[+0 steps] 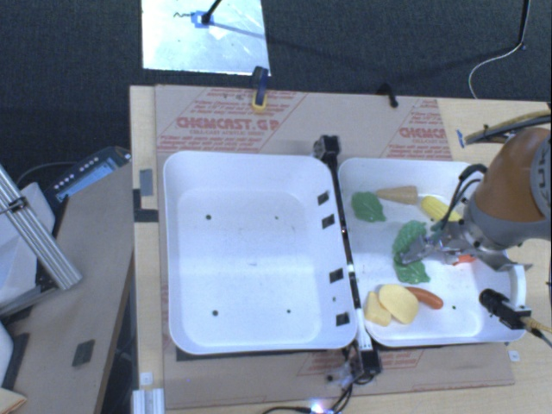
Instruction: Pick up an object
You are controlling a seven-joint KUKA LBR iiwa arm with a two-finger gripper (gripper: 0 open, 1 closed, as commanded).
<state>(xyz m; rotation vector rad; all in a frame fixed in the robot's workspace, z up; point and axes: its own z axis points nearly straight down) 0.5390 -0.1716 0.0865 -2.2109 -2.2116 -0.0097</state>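
The right bin point(457, 322) holds several toy foods. A large green leaf point(409, 235) lies in its middle, and my gripper point(420, 251) sits low over that leaf's right side, touching or just above it. The grey arm with its orange band point(516, 179) comes in from the right. A smaller green leaf point(368, 206), a tan cone point(397, 195) and a yellow piece point(434, 206) lie along the bin's far side. Yellow slices point(391, 304) and a red sausage point(425, 297) lie by the near wall. A small orange bit point(467, 259) peeks out under the wrist.
The left bin point(250, 166) stands beside the right one, with black clips point(330, 222) along the shared wall. Both rest on a cardboard sheet point(224, 119). A black cable end point(500, 304) hangs off the wrist at the right bin's near right corner.
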